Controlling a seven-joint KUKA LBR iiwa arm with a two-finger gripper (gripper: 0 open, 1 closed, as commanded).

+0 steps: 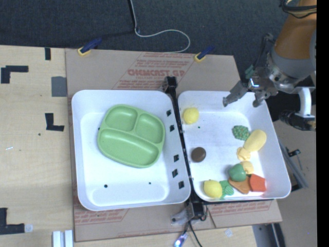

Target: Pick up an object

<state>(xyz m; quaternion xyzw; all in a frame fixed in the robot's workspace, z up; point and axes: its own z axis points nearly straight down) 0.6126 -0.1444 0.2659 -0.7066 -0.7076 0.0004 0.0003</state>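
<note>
The objects to pick from lie in the right bin (267,115), most of them crowded toward its near right corner. A small yellow round fruit (190,115) sits alone at the far left of this bin, close to the divider. A little nearer, also by the left wall, rests a brown round piece (198,154), well apart from the rest. Along the right side a green bumpy item (239,133) touches a pale yellow elongated piece (254,142), with a smaller yellow bit (246,166) just below. In the near corner a green rounded toy (237,172) lies against an orange-red wedge (257,183), and a yellow lemon-like fruit (213,189) sits at the near edge with a green leafy piece (227,188) beside it; what exactly these clustered toys are is hard to make out at this resolution.

The left bin (82,138) holds a light green divided plate (131,135) with three compartments, lying tilted toward the far left of centre.

The gripper (241,98) hangs over the far right rim of the right bin, its two dark fingers spread wide with nothing between them. Above it rises the grey wrist and the orange band (295,32) of the arm.

Both bins rest on a cardboard sheet (154,68) with red print, clipped at its far edge.
</note>
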